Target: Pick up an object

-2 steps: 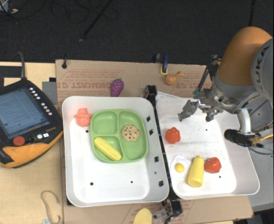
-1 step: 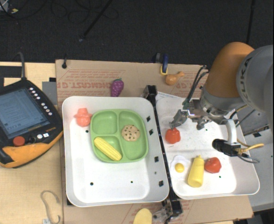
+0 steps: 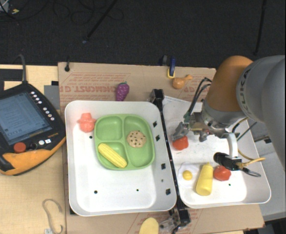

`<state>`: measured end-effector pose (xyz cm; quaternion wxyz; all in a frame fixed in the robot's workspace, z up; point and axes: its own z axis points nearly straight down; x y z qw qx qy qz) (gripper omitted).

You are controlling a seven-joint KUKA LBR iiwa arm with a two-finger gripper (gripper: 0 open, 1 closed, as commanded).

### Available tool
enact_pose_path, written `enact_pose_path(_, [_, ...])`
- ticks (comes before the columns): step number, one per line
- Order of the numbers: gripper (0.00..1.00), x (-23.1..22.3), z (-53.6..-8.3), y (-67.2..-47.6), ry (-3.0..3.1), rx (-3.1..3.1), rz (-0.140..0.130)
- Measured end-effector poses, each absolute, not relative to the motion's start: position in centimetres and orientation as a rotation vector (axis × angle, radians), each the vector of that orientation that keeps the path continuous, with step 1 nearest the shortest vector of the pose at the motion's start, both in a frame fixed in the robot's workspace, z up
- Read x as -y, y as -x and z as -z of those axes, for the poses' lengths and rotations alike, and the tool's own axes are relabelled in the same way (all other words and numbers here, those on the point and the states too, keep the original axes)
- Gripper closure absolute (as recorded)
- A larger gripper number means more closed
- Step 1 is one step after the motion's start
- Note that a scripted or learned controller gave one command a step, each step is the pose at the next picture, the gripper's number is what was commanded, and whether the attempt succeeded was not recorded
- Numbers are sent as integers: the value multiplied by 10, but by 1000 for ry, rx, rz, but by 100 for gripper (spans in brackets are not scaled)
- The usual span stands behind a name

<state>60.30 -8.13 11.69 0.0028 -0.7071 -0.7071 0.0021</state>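
One fixed camera looks down at a slant from above the surface (image 3: 26, 199), far enough off to take in both white bins (image 3: 118, 204) side by side, a dark floor beyond them, and the arm (image 3: 250, 91) entering from the right.

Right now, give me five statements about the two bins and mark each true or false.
1. The corn lies in the green tray. True.
2. The cookie lies in the right bin. False: it lies in the tray, in the left bin.
3. The gripper is over the right bin. True.
4. The yellow bottle stands in the left bin. False: it lies in the right bin.
5. A pink toy lies beside the tray, in the left bin. True.
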Motion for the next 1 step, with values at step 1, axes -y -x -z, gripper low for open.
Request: enact_pose_path(1, [0, 80, -86, -603, 2221, 2219, -5])
